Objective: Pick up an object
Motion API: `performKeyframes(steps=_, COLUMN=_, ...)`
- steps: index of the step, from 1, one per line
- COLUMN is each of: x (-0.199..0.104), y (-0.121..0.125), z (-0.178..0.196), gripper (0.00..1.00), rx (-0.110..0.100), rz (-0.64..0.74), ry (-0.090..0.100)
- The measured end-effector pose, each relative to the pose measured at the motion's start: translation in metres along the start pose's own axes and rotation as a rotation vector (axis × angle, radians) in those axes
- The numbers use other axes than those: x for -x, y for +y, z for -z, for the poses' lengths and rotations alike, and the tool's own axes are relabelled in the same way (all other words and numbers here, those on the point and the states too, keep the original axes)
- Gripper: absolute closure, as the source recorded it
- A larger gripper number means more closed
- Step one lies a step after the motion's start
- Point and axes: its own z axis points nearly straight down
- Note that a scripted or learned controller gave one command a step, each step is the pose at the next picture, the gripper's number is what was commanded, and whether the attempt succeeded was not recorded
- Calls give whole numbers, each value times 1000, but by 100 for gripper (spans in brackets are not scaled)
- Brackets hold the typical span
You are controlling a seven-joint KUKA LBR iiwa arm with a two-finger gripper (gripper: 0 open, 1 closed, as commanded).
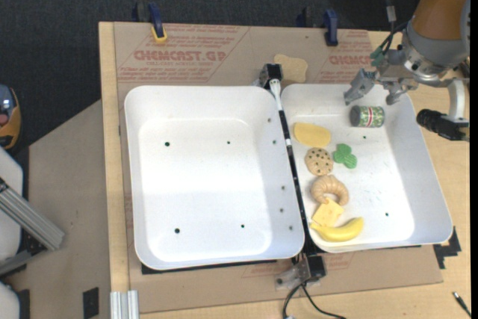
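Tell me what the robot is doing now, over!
Gripper open, holding nothing, above right bin's far end. Small green can lying on its side just below it. Nothing in the way; other toy food sits nearer the divider.

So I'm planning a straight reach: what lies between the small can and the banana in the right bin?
In the camera view, the green clover-shaped piece lies between the can and the banana.

bins (pixel 149 183): smooth white plastic | bench (pixel 187 48): matt brown board | claw (pixel 376 88): grey metal
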Motion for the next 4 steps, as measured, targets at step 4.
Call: performKeyframes(steps=4, x=-52, y=22, z=-119, gripper=0, rx=5, rz=3, ry=-1)
